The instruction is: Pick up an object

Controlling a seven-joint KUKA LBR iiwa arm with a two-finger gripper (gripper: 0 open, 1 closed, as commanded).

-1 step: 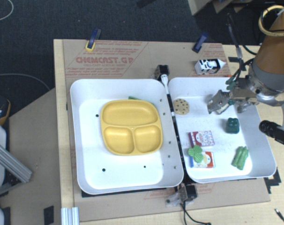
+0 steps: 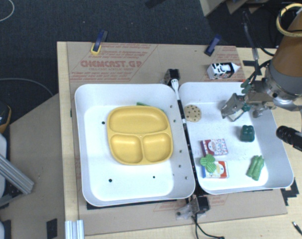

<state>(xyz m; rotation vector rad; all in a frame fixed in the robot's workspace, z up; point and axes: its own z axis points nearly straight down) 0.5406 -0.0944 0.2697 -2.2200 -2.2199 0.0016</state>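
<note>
1. Two white bins sit side by side on the table (image 2: pixel 116 63): left bin (image 2: pixel 91 183), right bin (image 2: pixel 275 183).
2. Left bin holds a yellow divided plate (image 2: pixel 139 134), roughly centred; a sliver of something green (image 2: pixel 142 104) shows at its far edge, too hidden to identify.
3. Right bin contents: a round brown cookie (image 2: pixel 193 113) at far left; a dark green block (image 2: pixel 247 133) mid-right; a small red-and-white carton (image 2: pixel 214 147) near centre; a second carton (image 2: pixel 217 170) just nearer, with a green leafy piece (image 2: pixel 208 162) lying on its left part; a light green vegetable (image 2: pixel 255 167) at near right.
4. The arm reaches in from the right. The hand (image 2: pixel 234 109) is over the far part of the right bin, between cookie and green block, apart from both.
5. Hand state: cannot tell whether the fingers are apart or together; nothing visible between them.
6. A black-and-white object (image 2: pixel 223 69) lies on the table beyond the right bin.
</note>
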